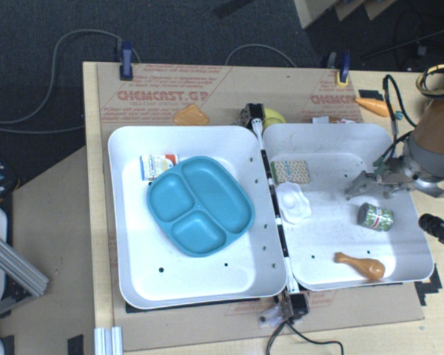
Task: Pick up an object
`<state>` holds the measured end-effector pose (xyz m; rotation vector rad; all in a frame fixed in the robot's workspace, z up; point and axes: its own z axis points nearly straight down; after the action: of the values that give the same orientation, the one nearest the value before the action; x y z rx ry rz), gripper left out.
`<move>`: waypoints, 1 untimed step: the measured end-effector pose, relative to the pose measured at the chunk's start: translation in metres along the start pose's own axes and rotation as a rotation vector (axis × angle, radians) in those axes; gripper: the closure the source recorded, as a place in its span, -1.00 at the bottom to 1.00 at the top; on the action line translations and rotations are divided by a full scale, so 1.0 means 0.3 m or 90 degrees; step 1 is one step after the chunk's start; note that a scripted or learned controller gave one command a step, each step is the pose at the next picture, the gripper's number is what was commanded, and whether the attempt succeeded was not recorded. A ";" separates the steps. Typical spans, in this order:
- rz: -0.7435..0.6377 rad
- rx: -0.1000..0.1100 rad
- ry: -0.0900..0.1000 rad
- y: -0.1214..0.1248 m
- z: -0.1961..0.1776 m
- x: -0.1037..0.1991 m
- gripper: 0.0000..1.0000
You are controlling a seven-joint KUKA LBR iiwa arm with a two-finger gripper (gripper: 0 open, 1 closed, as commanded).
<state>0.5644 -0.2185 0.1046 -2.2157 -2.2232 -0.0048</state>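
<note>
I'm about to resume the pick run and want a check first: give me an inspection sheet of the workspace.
Surface: wooden bench bearing two shallow white bins, left bin and right bin, side by side.
Job's things: blue three-compartment plastic plate and small printed carton in the left bin; green can, tan wooden drumstick-shaped toy, white crumpled cloth, patterned sponge in the right.
Clutter: orange piece behind the left bin.
Gripper: gripper low over the right bin, above the can.
Cables: grey cable on the floor.
Surroundings: dark carpet.

Grey arm [431, 170] with an orange band, black cable looping above it.
</note>
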 end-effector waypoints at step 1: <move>0.000 -0.005 -0.005 0.211 -0.098 -0.017 -1.00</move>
<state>0.6278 -0.2235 0.1339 -2.2234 -2.2315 -0.0056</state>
